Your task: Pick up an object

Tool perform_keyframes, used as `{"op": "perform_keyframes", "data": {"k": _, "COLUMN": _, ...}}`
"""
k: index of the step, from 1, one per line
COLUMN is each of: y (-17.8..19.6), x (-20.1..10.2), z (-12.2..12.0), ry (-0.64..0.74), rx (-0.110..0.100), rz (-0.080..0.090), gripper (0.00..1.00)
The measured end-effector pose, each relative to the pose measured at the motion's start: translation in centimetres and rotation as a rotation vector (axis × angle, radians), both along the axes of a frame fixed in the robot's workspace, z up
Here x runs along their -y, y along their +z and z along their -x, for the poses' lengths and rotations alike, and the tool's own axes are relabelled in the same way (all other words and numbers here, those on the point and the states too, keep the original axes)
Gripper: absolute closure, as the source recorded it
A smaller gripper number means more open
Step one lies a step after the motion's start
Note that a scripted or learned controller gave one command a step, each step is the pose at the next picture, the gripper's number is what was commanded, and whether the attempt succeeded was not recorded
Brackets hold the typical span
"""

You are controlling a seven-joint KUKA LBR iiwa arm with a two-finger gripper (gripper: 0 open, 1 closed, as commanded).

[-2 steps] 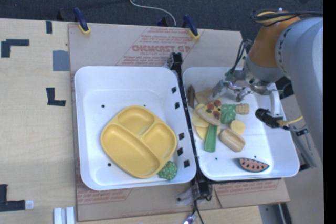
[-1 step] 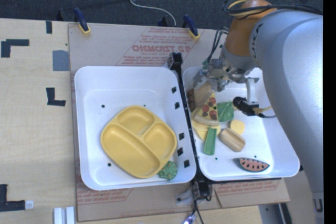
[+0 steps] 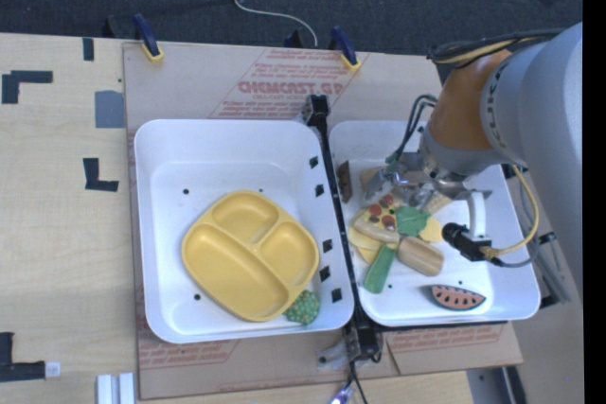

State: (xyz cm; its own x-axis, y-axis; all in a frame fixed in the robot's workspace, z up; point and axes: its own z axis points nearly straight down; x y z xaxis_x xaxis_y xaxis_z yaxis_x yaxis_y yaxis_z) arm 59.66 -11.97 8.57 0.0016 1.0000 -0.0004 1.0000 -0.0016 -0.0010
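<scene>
Nearest the camera, a watermelon slice (image 3: 457,297) lies at the near right of the right bin (image 3: 507,303). My claw (image 3: 402,180) hangs over the middle of that bin, above a pile of toy food: a pizza slice (image 3: 379,217), a green piece (image 3: 387,251) and a bread-like piece (image 3: 420,254). How wide my claw stands, I cannot tell. Left, a yellow divided plate (image 3: 248,253) fills the left bin (image 3: 151,166), with a green broccoli (image 3: 303,307) touching its near right edge.

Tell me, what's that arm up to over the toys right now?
Gripper low in the right bin, over the toy food pile. Pizza slice right beneath it; nothing visibly held. Green piece and watermelon slice lie close by.
</scene>
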Motion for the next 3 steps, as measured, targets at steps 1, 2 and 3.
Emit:
{"op": "perform_keyframes", "data": {"k": 1, "y": -0.1, "x": -2.0, "z": -5.2, "ry": 0.006, "rx": 0.004, "rz": 0.0, "gripper": 0.0}}
{"op": "perform_keyframes", "data": {"k": 2, "y": 0.0, "x": -0.9, "z": 2.9, "ry": 0.0, "rx": 0.0, "rz": 0.0, "gripper": 0.0}}
{"op": "perform_keyframes", "data": {"k": 3, "y": -0.1, "x": -2.6, "z": -3.1, "ry": 0.005, "rx": 0.004, "rz": 0.001, "gripper": 0.0}}
